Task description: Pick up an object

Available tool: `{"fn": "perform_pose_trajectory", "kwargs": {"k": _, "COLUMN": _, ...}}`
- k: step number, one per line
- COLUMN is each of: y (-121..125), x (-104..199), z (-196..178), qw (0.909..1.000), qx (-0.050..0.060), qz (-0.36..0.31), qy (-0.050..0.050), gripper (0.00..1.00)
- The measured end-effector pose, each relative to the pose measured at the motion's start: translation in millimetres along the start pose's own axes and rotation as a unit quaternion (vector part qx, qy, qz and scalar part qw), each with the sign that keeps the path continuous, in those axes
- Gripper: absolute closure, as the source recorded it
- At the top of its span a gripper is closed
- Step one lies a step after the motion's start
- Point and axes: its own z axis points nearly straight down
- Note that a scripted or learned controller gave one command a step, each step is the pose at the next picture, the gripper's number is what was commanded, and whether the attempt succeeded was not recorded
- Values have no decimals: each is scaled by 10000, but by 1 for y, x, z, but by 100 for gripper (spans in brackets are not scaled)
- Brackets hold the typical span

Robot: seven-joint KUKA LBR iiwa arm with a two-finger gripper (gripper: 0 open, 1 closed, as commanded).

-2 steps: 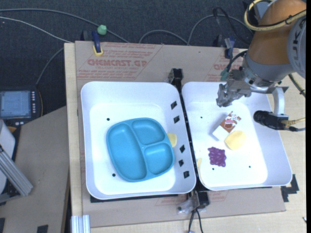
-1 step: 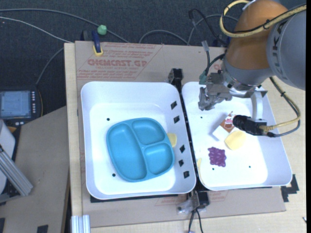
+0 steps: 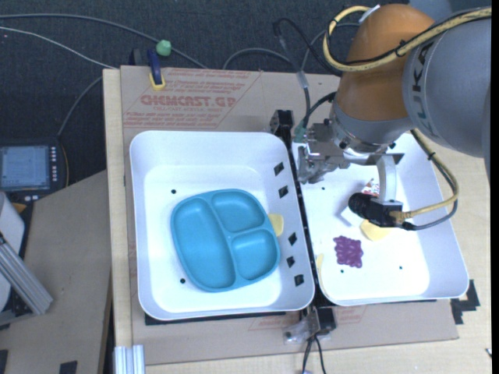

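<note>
In the right bin (image 3: pixel 437 271) a purple grape cluster (image 3: pixel 348 251) lies near the middle front. A pale yellow piece (image 3: pixel 376 231) rests just behind it to the right. A small red-and-white item (image 3: pixel 372 186) sits farther back, partly under the arm. My gripper (image 3: pixel 315 162) hangs low at the right bin's back left, close to the wall between the bins and well left of and behind the grapes. Nothing can be seen held in it. The orange-banded wrist (image 3: pixel 382 61) hides the bin's back part.
The left bin (image 3: pixel 148 209) holds a blue divided plate (image 3: pixel 224 238) with a small yellow piece (image 3: pixel 277 224) at its right edge. A black connector (image 3: pixel 368 206) on a yellow cable (image 3: pixel 437 209) hangs over the right bin. A cardboard sheet (image 3: pixel 195 92) lies behind the bins.
</note>
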Motion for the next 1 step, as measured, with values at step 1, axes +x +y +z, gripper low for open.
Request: {"fn": "perform_pose_trajectory", "kwargs": {"k": 1, "y": -19, "x": 57, "z": 0, "qw": 10000, "qx": 3, "qz": -5, "qy": 1, "gripper": 100}}
